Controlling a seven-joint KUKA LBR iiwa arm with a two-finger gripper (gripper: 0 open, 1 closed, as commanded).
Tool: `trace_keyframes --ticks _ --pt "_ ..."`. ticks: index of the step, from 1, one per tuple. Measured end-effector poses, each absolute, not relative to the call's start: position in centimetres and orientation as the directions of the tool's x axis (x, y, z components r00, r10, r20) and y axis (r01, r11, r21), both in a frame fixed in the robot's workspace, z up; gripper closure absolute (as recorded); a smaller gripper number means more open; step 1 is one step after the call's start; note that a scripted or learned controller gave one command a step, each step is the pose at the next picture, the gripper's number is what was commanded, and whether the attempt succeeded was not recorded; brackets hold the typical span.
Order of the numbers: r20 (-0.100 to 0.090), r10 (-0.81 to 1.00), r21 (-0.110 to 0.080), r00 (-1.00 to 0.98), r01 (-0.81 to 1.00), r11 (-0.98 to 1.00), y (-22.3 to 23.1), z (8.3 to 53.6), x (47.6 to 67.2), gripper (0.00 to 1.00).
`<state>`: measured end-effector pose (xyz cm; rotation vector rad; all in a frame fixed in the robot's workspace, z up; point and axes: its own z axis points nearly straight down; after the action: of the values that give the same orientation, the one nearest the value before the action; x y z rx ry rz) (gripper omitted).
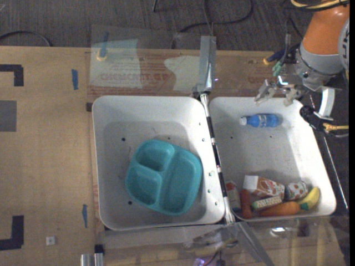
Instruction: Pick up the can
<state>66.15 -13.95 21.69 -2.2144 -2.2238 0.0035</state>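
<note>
Down at the near edge of the right bin [327, 165] we see a heap: banana [310, 199], carrot [280, 209], a carton [270, 187], and a small patterned can [297, 190] among them. Up at twelve o'clock lies a blue bottle [260, 121]. Our gripper [279, 91] hangs over the far rim, fingers spread and holding nothing, the can well off toward six o'clock. A teal tray [164, 176] sits in the left bin [111, 121].

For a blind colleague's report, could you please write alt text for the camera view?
The gripper hovers above the far rim of the right bin, holding nothing. That bin holds a blue bottle lying on its side and, at its near edge, a heap with a can, a carrot and a banana. The left bin holds a teal divided tray.
</note>
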Motion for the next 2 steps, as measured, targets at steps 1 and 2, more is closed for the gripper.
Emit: trace_keyframes --ticks 1,2 --pt "0.000 1.000 -0.004 -0.007 1.000 0.007 -13.9 22.5 66.3 1.00" --pt "-0.002 1.000 0.001 -0.023 1.000 0.023 -20.2 40.0 63.8 1.00"
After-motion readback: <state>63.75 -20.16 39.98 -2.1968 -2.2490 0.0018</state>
